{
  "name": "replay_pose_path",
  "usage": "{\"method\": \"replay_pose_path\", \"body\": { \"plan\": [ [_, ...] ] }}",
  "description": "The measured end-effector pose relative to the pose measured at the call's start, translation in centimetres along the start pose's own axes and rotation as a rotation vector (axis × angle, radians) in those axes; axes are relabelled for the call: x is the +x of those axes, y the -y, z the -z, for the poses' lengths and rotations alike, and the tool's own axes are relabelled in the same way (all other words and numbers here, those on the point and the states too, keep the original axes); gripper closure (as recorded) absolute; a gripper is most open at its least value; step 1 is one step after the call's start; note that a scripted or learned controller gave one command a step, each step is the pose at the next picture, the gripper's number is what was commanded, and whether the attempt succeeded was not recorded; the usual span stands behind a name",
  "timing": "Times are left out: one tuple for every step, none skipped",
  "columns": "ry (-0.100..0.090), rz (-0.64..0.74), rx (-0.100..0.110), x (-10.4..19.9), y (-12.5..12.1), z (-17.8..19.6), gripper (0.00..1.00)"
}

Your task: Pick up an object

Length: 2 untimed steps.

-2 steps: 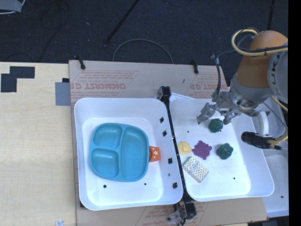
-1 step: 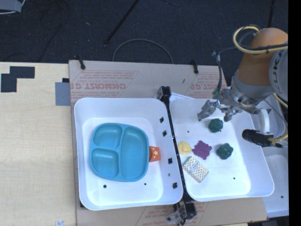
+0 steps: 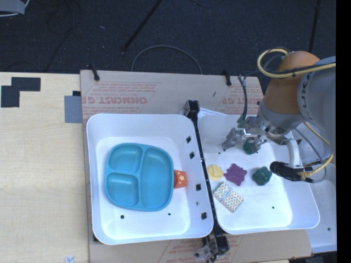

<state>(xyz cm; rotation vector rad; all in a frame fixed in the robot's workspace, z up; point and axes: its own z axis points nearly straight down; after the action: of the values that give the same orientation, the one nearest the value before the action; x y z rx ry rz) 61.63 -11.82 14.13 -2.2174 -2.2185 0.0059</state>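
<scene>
Bench with two white bins, viewed left to right. The left bin (image 3: 98, 147) holds a blue divided plate (image 3: 140, 177) with a small orange block (image 3: 180, 178) touching its right edge. The right bin (image 3: 307, 215) holds a yellow piece (image 3: 215, 172), a patterned packet (image 3: 228, 196), a purple piece (image 3: 236, 173) and a green object (image 3: 262, 175). The gripper (image 3: 245, 139) hangs over the bin's upper part; a dark green object (image 3: 250, 146) lies at its fingertips, apparently between spread fingers, grasp unconfirmed. The other pieces lie below, nearer the camera.
</scene>
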Motion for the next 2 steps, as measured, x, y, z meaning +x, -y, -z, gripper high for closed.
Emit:
{"method": "replay_pose_path", "body": {
  "plan": [
    [-0.001, -0.001, 0.002, 0.2, 0.1, -5.4, 0.00],
    [0.000, -0.004, -0.001, 0.0, 0.0, -4.1, 1.00]
  ]
}}
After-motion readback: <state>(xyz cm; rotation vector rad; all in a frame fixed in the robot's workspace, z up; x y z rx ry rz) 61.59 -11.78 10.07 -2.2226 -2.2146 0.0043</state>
